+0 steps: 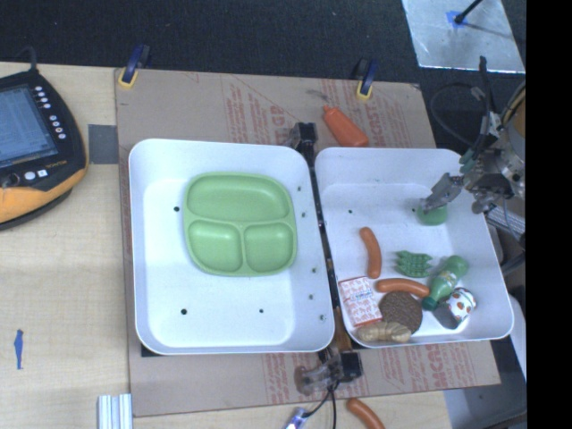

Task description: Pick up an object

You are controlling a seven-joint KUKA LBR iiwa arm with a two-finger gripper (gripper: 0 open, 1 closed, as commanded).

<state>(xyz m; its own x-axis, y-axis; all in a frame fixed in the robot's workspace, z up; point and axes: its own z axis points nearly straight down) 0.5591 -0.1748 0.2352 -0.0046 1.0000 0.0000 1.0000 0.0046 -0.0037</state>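
Now we see the hand reaching in from the right, low over the upper right part of the right bin. Its grey fingers come down onto a small green object that sits on the bin floor just beneath them. Whether the fingers are closed on that object or merely touching it, we cannot tell, and how far apart they stand is not clear either.

Elsewhere in the right bin we find a cluster of toy food toward the near side. An orange sausage lies upright near the middle, well apart from the hand. A second sausage lies flat below it, beside a dark green leafy piece. A green bottle tilts at the right, with a small white and red item just beneath it. A brown round patty rests by a red and white packet, and a bread-coloured piece lies against the near wall.

In the left bin we see a pale green divided plate, set toward the far side.

Outside the bins, an orange carrot lies on the cardboard behind the right bin, another sausage lies in front, and a control pendant rests on the counter at the far left.
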